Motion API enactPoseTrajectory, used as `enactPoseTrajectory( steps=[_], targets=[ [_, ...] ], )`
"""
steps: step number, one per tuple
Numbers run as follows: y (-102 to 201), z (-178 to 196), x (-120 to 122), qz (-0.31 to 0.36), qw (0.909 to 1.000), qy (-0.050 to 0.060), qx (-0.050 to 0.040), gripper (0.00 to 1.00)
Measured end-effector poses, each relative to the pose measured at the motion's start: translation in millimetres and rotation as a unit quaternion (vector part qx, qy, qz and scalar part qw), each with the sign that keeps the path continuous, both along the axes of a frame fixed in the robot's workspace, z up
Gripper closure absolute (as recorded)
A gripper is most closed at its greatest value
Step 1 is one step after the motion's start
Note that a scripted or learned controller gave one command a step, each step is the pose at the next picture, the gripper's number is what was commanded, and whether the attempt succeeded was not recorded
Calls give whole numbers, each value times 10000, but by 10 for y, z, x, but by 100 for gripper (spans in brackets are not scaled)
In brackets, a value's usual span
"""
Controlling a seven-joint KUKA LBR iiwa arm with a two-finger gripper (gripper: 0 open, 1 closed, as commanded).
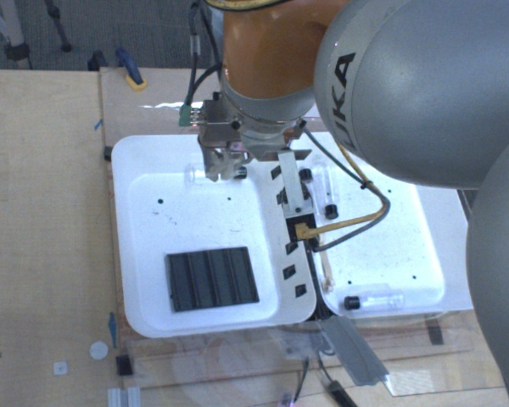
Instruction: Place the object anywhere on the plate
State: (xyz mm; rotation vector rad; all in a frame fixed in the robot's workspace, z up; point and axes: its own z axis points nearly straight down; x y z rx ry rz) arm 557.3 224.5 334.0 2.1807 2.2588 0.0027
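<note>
Grey arm (pixel 424 75), plate (pixel 212 278) in left bin (pixel 144 227)

You cannot see the far edge of the right bin (pixel 424 253), because the arm (pixel 407 66) covers it. The arm itself is cut by the top and right edges. The gripper (pixel 223 172) is too blurred to read its fingers.

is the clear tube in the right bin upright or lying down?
Lying down. The clear tube with a black cap rests flat on the right bin floor near its front edge, long axis running left to right.
</note>
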Motion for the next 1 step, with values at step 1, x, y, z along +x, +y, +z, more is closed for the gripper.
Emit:
enactPoseTrajectory(
  steps=[1],
  targets=[
    [-36,-617,477,413,9991,32,-7,100]
  ],
)
